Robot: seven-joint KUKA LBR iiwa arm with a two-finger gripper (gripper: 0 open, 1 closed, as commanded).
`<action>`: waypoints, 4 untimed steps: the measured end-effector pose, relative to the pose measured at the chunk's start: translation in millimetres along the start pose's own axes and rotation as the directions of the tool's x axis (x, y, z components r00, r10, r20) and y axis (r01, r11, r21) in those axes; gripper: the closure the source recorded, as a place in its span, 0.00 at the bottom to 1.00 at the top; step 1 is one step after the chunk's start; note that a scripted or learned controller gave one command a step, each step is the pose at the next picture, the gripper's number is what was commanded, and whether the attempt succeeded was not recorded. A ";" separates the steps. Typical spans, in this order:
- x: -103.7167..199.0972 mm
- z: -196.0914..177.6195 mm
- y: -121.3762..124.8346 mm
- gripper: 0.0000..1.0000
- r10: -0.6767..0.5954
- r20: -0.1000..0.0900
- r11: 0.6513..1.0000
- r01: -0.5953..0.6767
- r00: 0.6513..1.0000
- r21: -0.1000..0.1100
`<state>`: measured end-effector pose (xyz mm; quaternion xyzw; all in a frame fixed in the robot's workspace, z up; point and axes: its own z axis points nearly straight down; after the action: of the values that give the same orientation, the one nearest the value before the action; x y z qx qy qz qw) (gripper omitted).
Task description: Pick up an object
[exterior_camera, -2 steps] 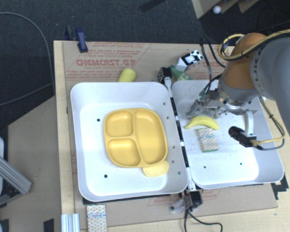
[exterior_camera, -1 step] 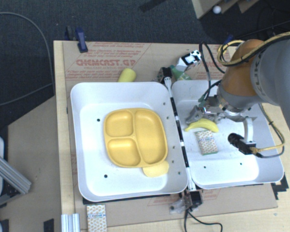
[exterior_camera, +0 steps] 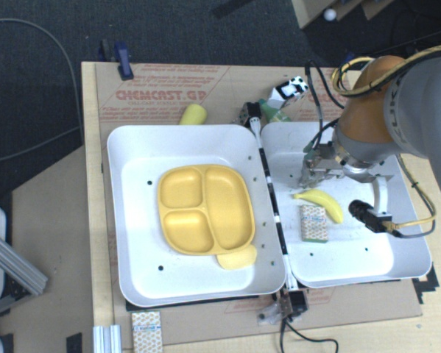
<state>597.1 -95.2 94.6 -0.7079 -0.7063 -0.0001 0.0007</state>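
In the right bin (exterior_camera: pixel 353 267) a small yellow banana (exterior_camera: pixel 321 202) lies near the middle, with a speckled rectangular packet (exterior_camera: pixel 314 223) just below it, touching or nearly so. My gripper (exterior_camera: pixel 311 173) hangs over the upper left part of that bin, a little above and left of the banana, with nothing seen in it. The left bin (exterior_camera: pixel 132 160) holds a yellow three-section plate (exterior_camera: pixel 205 209). A pale yellow flat piece (exterior_camera: pixel 237 258) sticks out from under the plate's lower edge.
On the bench behind the left bin lies a yellow cylinder (exterior_camera: pixel 193 114), and a blue clamp (exterior_camera: pixel 122 59) sits at the back edge. A black-and-white object (exterior_camera: pixel 289 90) lies behind the bins. Another speckled packet (exterior_camera: pixel 146 332) rests at the bench's front.
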 end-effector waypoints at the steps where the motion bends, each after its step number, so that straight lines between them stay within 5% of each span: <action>1: -90.4 -4.3 -18.1 1.00 -0.001 0.004 1.000 0.001 1.000 -0.002; 2: -51.1 -37.4 -62.5 1.00 -0.003 0.000 1.000 0.003 1.000 0.001; 3: -51.3 -37.3 -62.6 0.00 -0.002 0.000 1.000 0.002 1.000 0.001; 4: -18.8 7.1 -50.2 0.00 -0.004 -0.002 1.000 0.004 1.000 -0.004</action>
<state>546.9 -113.9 87.5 -0.7066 -0.7076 -0.0019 0.0000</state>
